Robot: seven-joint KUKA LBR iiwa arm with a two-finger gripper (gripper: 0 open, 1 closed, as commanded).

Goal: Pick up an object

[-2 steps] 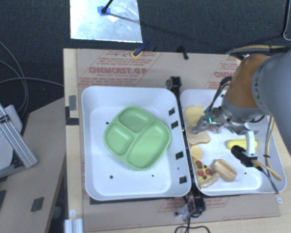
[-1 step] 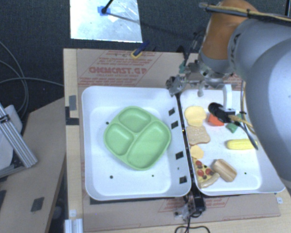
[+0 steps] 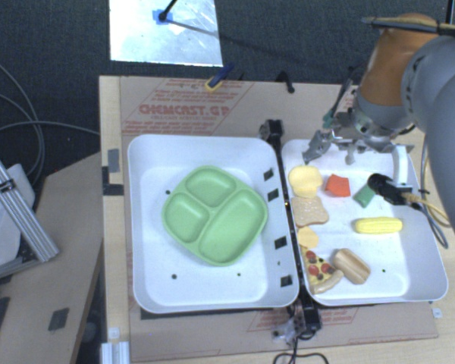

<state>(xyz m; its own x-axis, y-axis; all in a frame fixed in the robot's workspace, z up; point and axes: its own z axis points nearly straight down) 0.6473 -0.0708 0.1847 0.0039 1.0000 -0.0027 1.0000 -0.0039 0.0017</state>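
The right bin (image 3: 425, 271) holds several toy foods: a pale yellow lump (image 3: 305, 179), an orange-red block (image 3: 337, 185), a green block (image 3: 364, 196), a bread slice (image 3: 310, 211), a corn cob (image 3: 378, 225), a pizza slice (image 3: 321, 274) and a brown bread roll (image 3: 352, 265). My gripper (image 3: 330, 153) hangs over the far edge of this bin, just behind the yellow lump and the orange-red block. Its fingers stand apart and open, with nothing between them.
The left bin (image 3: 152, 165) bears a green divided plate (image 3: 214, 214). A small yellow round piece (image 3: 308, 237) lies by the divider between the bins. The grey arm with its orange band (image 3: 394, 59) comes in from the upper right.
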